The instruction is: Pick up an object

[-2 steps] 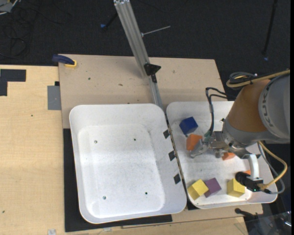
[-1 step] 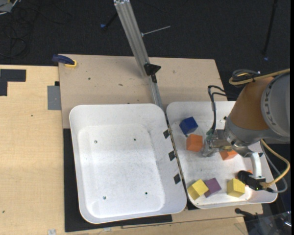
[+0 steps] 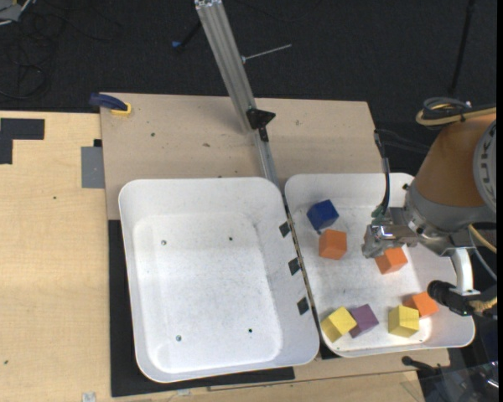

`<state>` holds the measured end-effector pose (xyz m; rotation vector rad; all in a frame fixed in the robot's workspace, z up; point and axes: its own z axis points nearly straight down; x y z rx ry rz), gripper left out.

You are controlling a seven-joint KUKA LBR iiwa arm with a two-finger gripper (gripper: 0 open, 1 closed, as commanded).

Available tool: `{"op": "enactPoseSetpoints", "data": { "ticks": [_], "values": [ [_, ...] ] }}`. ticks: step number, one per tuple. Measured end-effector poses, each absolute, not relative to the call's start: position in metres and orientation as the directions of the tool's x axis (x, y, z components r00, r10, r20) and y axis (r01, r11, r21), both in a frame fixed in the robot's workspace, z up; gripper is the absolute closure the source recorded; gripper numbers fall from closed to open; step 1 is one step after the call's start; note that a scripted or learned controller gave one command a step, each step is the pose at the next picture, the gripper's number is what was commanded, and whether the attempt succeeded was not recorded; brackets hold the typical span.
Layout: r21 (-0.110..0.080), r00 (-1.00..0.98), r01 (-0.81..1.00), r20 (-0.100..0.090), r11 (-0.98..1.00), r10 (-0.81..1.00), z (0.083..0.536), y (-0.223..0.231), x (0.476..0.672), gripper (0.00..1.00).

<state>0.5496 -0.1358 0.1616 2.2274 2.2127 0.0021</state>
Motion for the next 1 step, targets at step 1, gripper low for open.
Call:
{"op": "enactPoseSetpoints", "data": {
  "ticks": [1],
  "values": [
    [0.004, -0.001, 1.000, 0.000, 0.001, 1.000, 0.2207, -0.1283, 0.5498, 1.00]
  ]
}}
